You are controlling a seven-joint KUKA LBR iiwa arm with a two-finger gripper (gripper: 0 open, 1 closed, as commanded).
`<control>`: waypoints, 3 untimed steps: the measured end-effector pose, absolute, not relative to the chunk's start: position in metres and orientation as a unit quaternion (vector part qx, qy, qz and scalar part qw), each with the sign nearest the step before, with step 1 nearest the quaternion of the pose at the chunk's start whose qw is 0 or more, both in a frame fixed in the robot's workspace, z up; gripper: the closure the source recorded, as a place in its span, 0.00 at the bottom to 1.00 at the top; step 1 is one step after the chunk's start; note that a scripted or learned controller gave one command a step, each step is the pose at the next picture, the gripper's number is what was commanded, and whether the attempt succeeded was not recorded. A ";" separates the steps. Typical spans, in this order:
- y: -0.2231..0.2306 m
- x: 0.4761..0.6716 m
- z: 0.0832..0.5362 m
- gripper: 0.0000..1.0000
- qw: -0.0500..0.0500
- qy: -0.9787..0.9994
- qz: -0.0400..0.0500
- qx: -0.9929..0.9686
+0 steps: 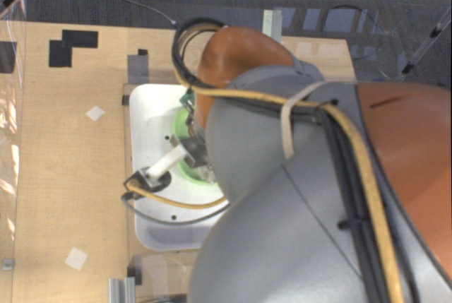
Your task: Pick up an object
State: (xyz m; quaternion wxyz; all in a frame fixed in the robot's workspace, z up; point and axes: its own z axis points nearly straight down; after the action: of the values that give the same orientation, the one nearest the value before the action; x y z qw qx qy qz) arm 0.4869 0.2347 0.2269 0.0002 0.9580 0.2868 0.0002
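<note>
The grey arm with its orange band reaches in from the right and covers most of the bench. Its gripper (pixel 196 153) hangs low inside the left white bin (pixel 148 125), near that bin's right side. A pale green object (pixel 191 171) lies in the bin directly under the gripper. Only its curved edges show, below and above the wrist. Whether the gripper touches or holds the green object is hidden by the wrist.
The arm's bulk hides the right bin and the right half of the bench. Left of the bin lies bare wooden bench (pixel 70 153) with black markers (pixel 70 46) at the back. Metal brackets (pixel 138 67) stand at the bin's corners.
</note>
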 end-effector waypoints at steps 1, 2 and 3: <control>0.234 0.487 0.200 1.00 -0.001 0.142 0.000 0.990; 0.235 0.491 0.361 1.00 -0.003 0.119 0.005 0.993; 0.230 0.489 0.281 1.00 0.000 0.097 0.000 0.995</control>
State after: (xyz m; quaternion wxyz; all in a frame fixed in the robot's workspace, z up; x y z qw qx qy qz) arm 0.4891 0.2298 0.2813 0.0001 0.9953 0.0967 0.0002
